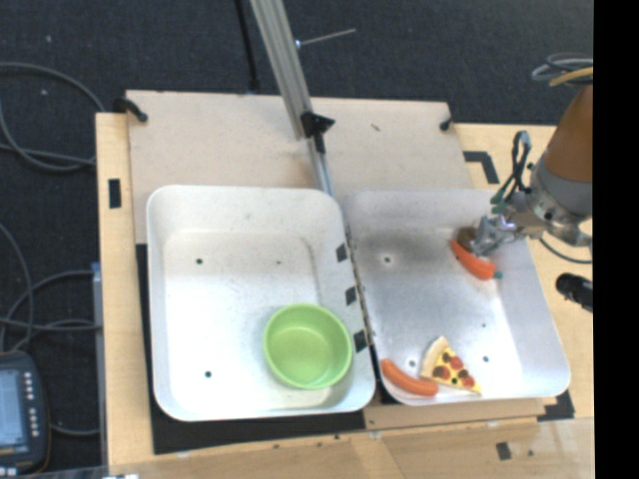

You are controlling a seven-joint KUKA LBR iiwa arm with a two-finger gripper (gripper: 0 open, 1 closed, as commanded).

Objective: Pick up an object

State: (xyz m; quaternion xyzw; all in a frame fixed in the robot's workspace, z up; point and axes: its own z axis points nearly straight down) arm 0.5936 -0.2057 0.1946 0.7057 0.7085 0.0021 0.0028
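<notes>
My gripper [486,238] reaches in from the right over the upper right part of the right bin [419,218]. An orange carrot-like piece [476,259] lies directly beneath its tip, touching or nearly touching it. I cannot make out whether the piece is gripped or just resting on the bin floor. At the right bin's front edge are a toy pizza slice [449,365] and, next to it, an orange-red sausage [408,378].
A green bowl [308,344] stands at the front right of the left bin [200,228]. A slanted metal pole [290,68] rises from the back of the bench between the bins. Cables lie on the dark floor at left.
</notes>
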